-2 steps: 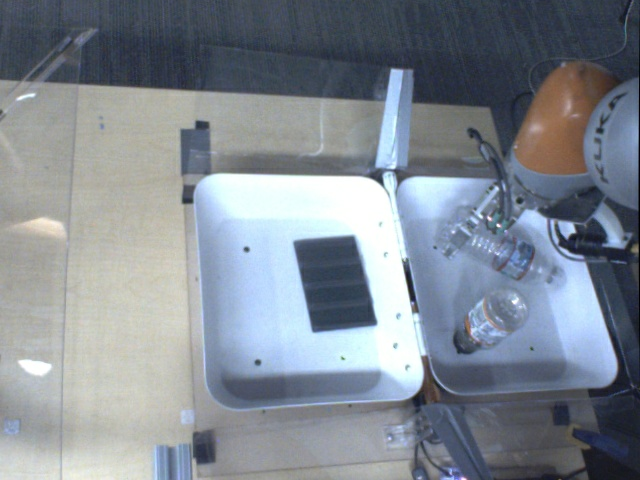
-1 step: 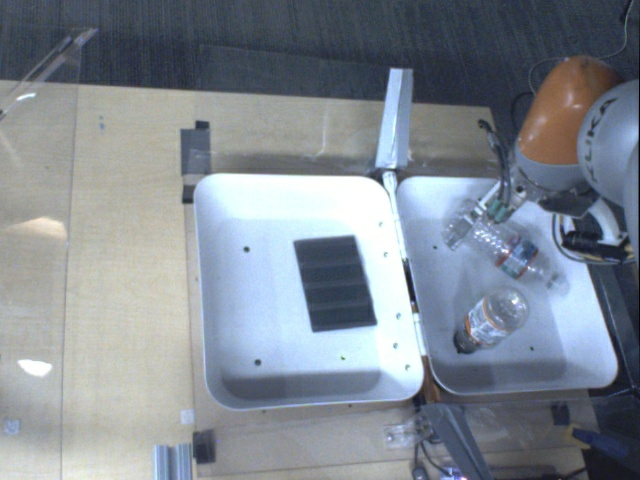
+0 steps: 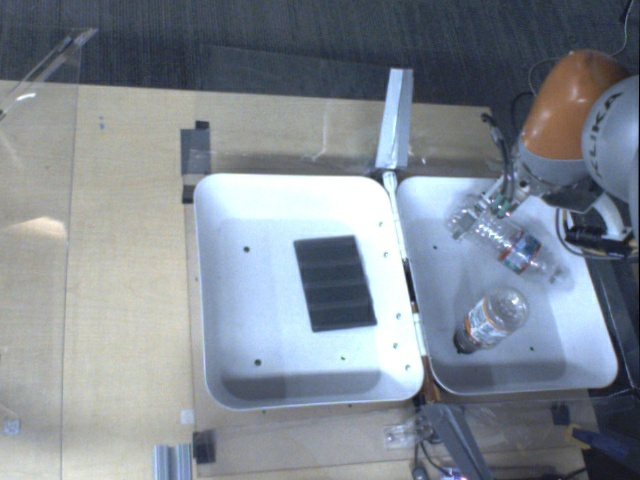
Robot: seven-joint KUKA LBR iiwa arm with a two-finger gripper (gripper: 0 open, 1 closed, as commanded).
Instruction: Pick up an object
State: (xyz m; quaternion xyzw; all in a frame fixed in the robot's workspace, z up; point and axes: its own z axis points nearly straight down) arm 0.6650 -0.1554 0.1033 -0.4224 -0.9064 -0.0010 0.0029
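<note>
A clear plastic bottle (image 3: 505, 244) with a red and blue label lies slantwise in the right bin (image 3: 590, 363). Nearer the front of that bin lies a second clear bottle (image 3: 492, 318), its dark cap pointing to the front left. In the middle of the left bin (image 3: 230, 368) rests a flat black ribbed pad (image 3: 334, 282). My gripper (image 3: 498, 204) hangs at the back of the right bin, just above the upper end of the slanted bottle. The grey and orange wrist hides most of it.
A metal post (image 3: 394, 118) stands behind the seam between the two bins. The arm's orange band (image 3: 570, 98) and grey body overhang the right bin's far right corner. Black cables (image 3: 590, 238) trail along its right rim.
</note>
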